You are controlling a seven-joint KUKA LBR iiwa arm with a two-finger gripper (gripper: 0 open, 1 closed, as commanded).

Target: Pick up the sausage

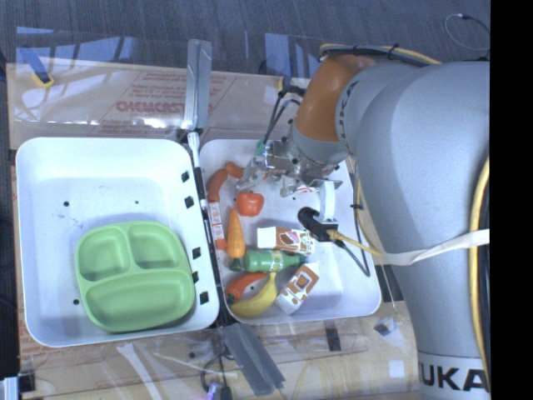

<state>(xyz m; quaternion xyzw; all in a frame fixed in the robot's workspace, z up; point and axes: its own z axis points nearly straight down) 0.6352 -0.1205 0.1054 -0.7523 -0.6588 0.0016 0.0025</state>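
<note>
Here the grey arm [416, 198] with its orange band entered from the right side of the frame and bent over the upper part of the right bin [354, 294]. The pincer [287, 172] hung low near the top wall of this bin, but its metal parts and cables mixed together, so I cannot tell if it was spread or pressed together. The sausage [218, 182], a reddish-brown piece, lay in the upper left corner of the right bin, close to the divider between the two bins and just left of the pincer; whether they touched was not clear. Below it were a red tomato [249, 202], an orange carrot [236, 233] lying along the left wall, a green bottle [268, 262] on its side, a yellow banana [258, 300] at the bottom, and two small cartons [298, 287] near the middle. In the left bin [50, 182], a green divided plate [133, 273] rested in the lower part.
</note>
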